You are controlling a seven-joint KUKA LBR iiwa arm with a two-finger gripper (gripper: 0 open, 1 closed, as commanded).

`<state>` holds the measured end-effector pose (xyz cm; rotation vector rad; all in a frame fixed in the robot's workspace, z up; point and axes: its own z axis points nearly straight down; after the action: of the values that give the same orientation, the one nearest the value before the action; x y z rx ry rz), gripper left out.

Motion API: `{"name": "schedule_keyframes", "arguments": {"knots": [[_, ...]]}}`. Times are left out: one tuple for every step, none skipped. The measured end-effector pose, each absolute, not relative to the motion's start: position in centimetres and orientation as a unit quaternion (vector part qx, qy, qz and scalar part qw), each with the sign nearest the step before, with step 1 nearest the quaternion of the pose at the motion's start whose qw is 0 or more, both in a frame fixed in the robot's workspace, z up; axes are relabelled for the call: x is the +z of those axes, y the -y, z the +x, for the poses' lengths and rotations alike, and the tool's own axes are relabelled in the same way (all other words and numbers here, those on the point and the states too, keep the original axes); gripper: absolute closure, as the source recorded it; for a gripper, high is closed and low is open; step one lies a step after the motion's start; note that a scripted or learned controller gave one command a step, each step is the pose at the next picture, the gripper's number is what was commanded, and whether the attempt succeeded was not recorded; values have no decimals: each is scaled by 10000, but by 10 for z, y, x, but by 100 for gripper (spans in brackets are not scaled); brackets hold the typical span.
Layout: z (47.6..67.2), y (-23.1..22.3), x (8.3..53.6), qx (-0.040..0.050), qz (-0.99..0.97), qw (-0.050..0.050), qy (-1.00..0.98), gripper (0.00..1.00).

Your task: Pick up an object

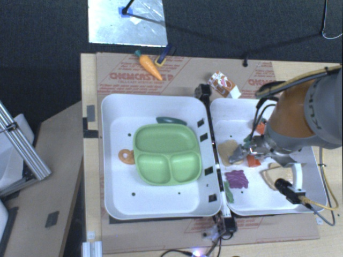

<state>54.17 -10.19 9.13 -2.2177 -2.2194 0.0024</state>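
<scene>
The tool is low in the right bin, its fingers slightly spread over a tan piece, apparently touching it; no grip is evident. Purple grapes lie close by. A green tray occupies the left bin on the table.

Plate in left bin; grapes in right bin

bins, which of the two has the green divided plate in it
The left bin: the green divided plate lies in its middle. The right bin holds purple grapes and the gripper.
</scene>
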Motion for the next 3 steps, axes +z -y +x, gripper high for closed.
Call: {"name": "schedule_keyframes", "arguments": {"knots": [[543, 103, 87, -10, -7071, -6, 7071, 0], [545, 103, 99, -31, -7073, -50, 7069, 100], [554, 104, 161, -22, -7055, -32, 7087, 100]]}}
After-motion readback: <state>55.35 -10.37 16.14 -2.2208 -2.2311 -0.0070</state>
